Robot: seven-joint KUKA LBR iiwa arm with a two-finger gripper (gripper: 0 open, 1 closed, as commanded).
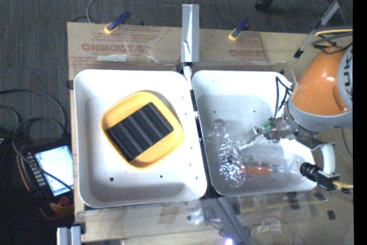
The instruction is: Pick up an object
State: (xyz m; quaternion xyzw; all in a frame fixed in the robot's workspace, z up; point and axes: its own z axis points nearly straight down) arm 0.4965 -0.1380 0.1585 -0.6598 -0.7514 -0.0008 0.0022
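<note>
The arm [324,92] reaches in over the right bin [229,86], its orange band and grey wrist covering that bin's right side. The hand [274,130] sits low over the right bin's floor, toward its right half; it is small and cluttered with cables, so I cannot tell whether it is released or clenched, and nothing can be made out in its grasp.

Inside the right bin, left of the hand, lies a crumpled clear plastic wrapper [226,152] that glints silver at its lower end. From it a clear plastic packet with an orange item inside [261,169] stretches across the bin's near part, below the hand. Whether the hand touches the plastic is unclear.

Left of the right bin, and touching it along the shared edge, is the left bin [86,94]. In its middle rests a yellow tray-like object with a black ribbed insert [142,128], turned at an angle to the bin walls.

Both bins sit on the table [114,46], whose far edge beyond the right bin carries two clamps with blue and yellow handles [116,22]. A grey upright post [190,31] stands at the far end of the seam between the bins.
</note>
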